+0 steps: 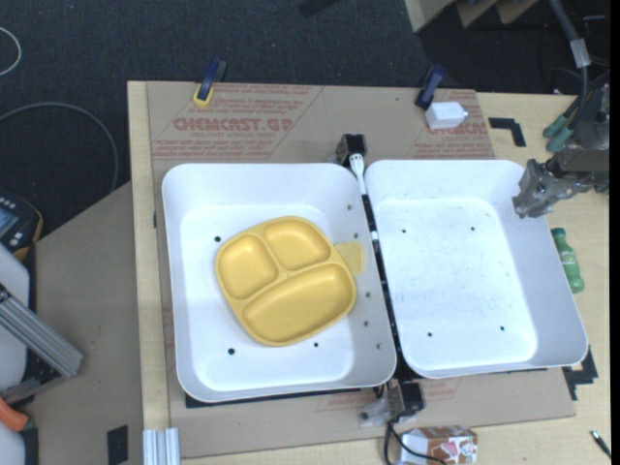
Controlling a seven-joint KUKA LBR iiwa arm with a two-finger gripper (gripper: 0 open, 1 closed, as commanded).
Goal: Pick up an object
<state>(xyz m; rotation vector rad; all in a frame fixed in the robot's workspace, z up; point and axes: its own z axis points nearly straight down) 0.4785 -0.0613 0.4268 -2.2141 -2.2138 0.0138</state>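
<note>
Currently, two shallow white bins sit side by side on the bench. Left bin (184,260): contains a yellow three-compartment plate (285,279), lying flat near the centre, with one corner close to the right wall. Right bin (542,298): lies beside it. Gripper (535,190): positioned over the right bin's upper right rim; jaw state cannot be determined.

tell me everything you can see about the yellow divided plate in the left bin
The yellow divided plastic plate lies flat and upright on the floor of the left white bin, turned at a slant. It has three compartments: two small ones at the far side, one large at the near side. It looks smooth and matte. Nothing else touches it.
</note>
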